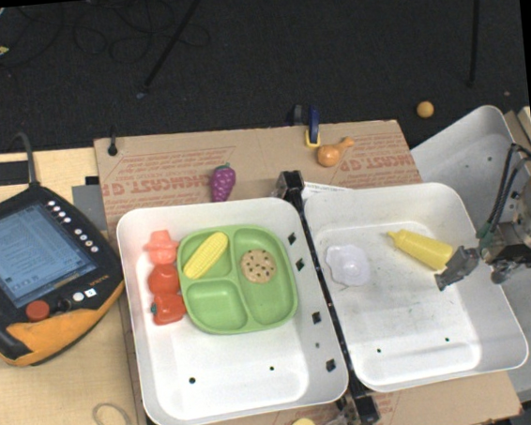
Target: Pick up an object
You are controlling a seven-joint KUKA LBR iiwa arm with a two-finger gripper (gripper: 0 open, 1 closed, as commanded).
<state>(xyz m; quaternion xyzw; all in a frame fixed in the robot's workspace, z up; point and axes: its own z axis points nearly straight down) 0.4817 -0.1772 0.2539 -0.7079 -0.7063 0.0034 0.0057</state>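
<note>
Camera view gives me, from the left, the teach pendant (35,264) on the bench, then the left bin (229,390) with a red toy (164,279) beside a green divided plate (238,280) that carries a corn cob (203,254) and a cookie (258,266). Across the divider, the right bin (422,351) holds a clear cup (349,266) and a yellow mustard bottle (423,248) lying tilted, well apart from each other. At the far right my gripper (479,266) sits over the bin's right rim, just beside the bottle's end, fingers spread with nothing between them.
</note>
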